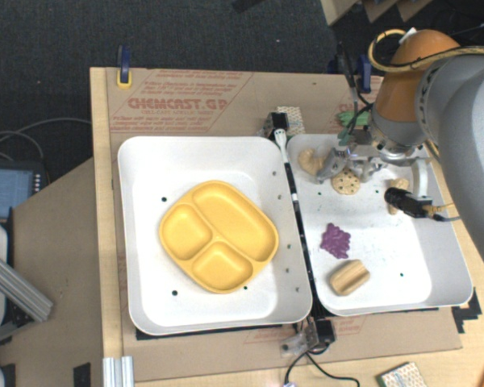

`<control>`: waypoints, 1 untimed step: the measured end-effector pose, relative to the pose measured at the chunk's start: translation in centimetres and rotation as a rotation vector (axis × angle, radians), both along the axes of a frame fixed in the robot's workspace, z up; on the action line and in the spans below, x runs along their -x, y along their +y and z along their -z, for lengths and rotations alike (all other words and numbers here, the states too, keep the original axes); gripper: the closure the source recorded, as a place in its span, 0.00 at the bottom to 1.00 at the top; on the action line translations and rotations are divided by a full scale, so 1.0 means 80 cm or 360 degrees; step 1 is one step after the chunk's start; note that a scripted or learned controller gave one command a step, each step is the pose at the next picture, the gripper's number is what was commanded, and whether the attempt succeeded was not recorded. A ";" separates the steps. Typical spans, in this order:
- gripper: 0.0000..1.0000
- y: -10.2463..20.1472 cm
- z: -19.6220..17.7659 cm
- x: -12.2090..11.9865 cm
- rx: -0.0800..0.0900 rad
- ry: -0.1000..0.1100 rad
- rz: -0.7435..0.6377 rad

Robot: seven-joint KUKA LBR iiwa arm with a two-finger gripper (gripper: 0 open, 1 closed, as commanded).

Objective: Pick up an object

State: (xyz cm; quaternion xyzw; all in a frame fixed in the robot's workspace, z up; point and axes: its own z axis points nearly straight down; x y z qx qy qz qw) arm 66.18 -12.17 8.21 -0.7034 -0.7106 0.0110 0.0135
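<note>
My fingers hang low over the cookie in the right bin; whether they are parted or closed I cannot tell; nothing visibly lifted yet, I judge.

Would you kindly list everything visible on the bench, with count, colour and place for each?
Bins: two, white, side by side on the bench.
Divided plate: one, yellow, three compartments, in the left-hand bin.
Cookie: one, tan with dark spots, right-hand bin, far end, under the tool.
Grape bunch: one, purple, middle of right-hand bin.
Bread roll: one, tan, near end of right-hand bin.
Arm: one, grey with orange band, from the right.
Tool: one, grey, above the cookie.
</note>
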 end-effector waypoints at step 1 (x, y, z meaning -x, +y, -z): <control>0.00 0.029 0.003 0.005 0.0015 0.0009 0.0013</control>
